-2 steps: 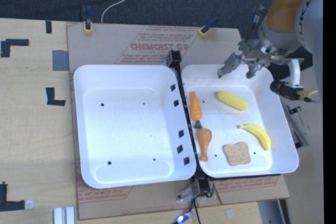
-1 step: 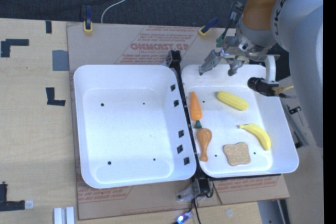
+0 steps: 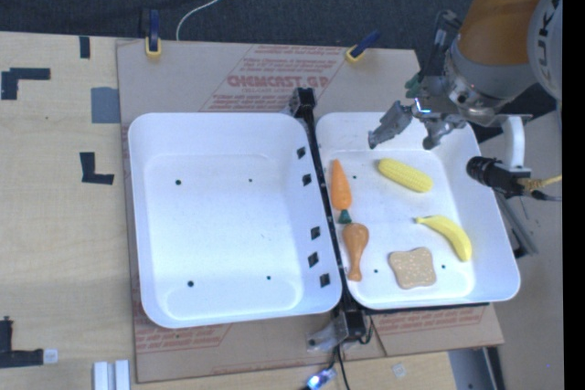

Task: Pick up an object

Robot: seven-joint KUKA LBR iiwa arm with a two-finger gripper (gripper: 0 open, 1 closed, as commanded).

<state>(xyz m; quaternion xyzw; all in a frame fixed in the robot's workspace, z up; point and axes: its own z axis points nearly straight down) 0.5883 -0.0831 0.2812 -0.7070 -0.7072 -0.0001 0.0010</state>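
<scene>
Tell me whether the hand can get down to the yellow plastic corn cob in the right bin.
Probably yes: the hand hangs open above the yellow plastic corn cob, which lies alone on the right bin floor, apart from the banana.

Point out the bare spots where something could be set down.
The left bin offers its whole floor. In the right bin, a bare patch lies between the corn, banana, bread and drumstick. It is crowded along the divider, where the carrot lies, and under the open tool.
</scene>
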